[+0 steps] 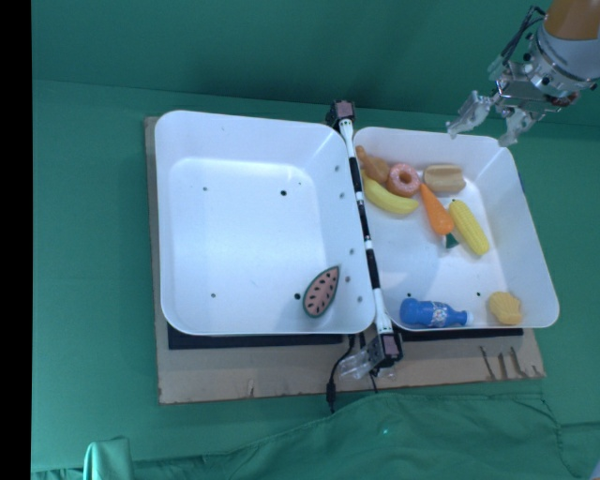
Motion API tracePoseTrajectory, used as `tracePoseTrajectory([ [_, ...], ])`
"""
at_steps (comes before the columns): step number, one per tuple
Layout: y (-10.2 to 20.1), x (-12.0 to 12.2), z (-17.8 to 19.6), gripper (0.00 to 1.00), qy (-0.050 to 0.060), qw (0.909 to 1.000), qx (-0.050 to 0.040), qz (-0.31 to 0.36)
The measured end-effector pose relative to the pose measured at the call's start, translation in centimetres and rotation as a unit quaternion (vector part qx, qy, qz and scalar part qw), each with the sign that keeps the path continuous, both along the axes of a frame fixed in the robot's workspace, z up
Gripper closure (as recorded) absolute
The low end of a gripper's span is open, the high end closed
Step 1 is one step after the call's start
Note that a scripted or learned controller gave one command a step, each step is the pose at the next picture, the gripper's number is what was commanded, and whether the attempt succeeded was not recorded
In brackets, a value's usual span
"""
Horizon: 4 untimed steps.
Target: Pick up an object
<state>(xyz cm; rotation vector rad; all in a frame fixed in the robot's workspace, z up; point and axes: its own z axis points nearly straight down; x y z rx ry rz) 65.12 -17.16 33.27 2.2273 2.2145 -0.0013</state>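
Overhead, the gripper (487, 123) hangs at the top right, just past the far rim of the right bin (530, 246), with its two metal fingers (463, 119) spread apart and nothing between them. Above it the orange band of the arm (568, 28) shows at the frame's edge.

The right bin is a shallow tray of smooth white plastic with rounded corners, and it carries most of the toys. Along its far side lie a ringed pink doughnut (404, 178), a tan bread roll (444, 177) just beside it, and a curved yellow banana (389, 199) touching the doughnut's near edge. A tapered orange carrot (435, 211) lies next to a knobbly yellow corn cob (469, 227), the two running roughly parallel. At the near side rest a glossy blue bottle (433, 313) lying on its side with a white cap, and a small lumpy yellow piece (504, 306) in the near right corner; what it is I cannot tell.

The left bin (178, 234) is of the same smooth make, dotted with a few small dark holes, and holds one watermelon slice (321, 292), wedge-shaped with a green rind, near its near right corner. A black-and-white striped bar (364, 225) runs between the bins. Both sit on a flat brown cardboard sheet (253, 380) upon the green cloth-covered worktop (84, 281).
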Motion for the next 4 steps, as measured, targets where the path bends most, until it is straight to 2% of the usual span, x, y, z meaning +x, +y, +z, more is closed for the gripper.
tracePoseTrajectory([
  [1, -0.2, 0.1, 1.1, 1.00, -0.002, 1.0000, -0.0011, -0.002],
  [2, 4.1, -0.4, 3.1, 1.00, -0.003, 1.0000, -0.0004, 0.003],
  [3, 3.7, -0.3, 4.0, 1.00, -0.003, 1.0000, -0.0017, -0.001],
  [4, -2.0, 0.7, 18.7, 1.00, -0.009, 1.0000, -0.0043, -0.001],
])
